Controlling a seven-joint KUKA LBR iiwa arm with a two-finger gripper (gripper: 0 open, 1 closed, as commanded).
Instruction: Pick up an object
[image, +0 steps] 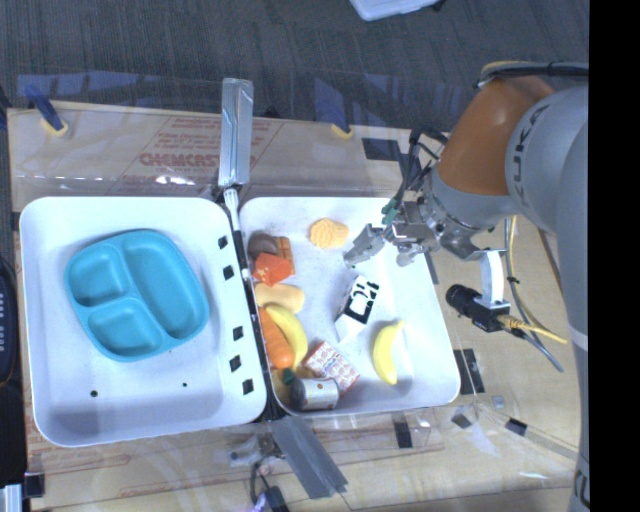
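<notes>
Left bin (40, 300): blue divided tray (135, 292), not in play.

Right bin (440, 340), left wall: crowded pile, orange pieces (272, 268), banana (287, 330), can (315, 393). Grasp there risks snagging a neighbour.

Mid-floor: black-white card (360, 300), flat, likely slips.

Lone yellow banana (386, 352), near front wall, easiest target.

Tool (385, 243) hovers over bin's back right; nothing seen in it, opening: cannot tell. Descent here meets bare floor.

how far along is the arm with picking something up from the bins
Early stage. Done: the arm has reached over the right bin, and the gripper sits above its upper right area, near the orange cookie-like piece. In hand: nothing is visibly held. Left: closing on an item and lifting it. The loose banana, the black and white card and the pile along the bin's left wall all lie in the bin.
</notes>
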